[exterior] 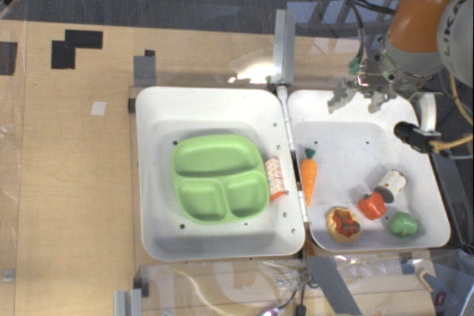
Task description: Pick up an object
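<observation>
The two fingers stand apart with nothing between them, spread over the back rim of the right bin. The gripper hangs above that bin's far edge, clear of every object below it. Above it the arm shows its orange band and comes in from the right side of the view, with cables trailing beside it.

The right bin holds four loose objects, all toward its front half and well apart from the gripper. One toy carrot lies along the bin's left wall, its green top pointing away from the camera. One round pizza-like toy sits near the front edge. One red and white piece lies tilted just to the right of it, its white end pointing toward the back right. One green ball-shaped toy rests near the front right corner, just beside the red piece.

The left bin touches the right one along a shared middle edge. It holds one green plate with three compartments, lying flat in the middle. One small packet with a red and white pattern lies against the plate's right edge, between the plate and the bin wall.

Both bins rest on one wooden bench.
</observation>
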{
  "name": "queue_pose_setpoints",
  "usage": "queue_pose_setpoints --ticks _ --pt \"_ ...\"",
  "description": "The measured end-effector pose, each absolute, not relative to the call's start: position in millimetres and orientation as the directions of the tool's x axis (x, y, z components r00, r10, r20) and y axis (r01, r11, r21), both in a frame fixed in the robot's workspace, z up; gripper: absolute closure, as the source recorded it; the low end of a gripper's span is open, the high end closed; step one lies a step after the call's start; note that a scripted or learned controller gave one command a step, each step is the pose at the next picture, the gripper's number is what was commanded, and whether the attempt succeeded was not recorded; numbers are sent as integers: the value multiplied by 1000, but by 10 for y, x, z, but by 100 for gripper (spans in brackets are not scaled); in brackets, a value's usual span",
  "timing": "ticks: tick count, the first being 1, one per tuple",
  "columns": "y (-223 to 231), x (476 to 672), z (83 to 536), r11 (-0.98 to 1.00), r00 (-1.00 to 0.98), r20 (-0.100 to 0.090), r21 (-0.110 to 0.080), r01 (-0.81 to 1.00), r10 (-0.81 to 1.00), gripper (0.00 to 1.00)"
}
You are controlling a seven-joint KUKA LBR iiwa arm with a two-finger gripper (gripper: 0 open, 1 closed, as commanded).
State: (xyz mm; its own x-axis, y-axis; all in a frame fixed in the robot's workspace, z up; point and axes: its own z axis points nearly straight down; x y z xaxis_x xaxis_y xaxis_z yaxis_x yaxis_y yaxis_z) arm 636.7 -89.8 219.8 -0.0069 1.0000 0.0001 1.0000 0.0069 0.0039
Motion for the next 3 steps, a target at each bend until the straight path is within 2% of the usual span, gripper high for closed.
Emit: queue_pose_setpoints --ticks 1,2,3 --pt "313 5843 1847 -117 117 1 2 993 993 0" --pt "-505 5173 1848 -199 199 0 2 980 980 0" --pt "-814 5344 987 -112 112 -1 8 994 994 0"
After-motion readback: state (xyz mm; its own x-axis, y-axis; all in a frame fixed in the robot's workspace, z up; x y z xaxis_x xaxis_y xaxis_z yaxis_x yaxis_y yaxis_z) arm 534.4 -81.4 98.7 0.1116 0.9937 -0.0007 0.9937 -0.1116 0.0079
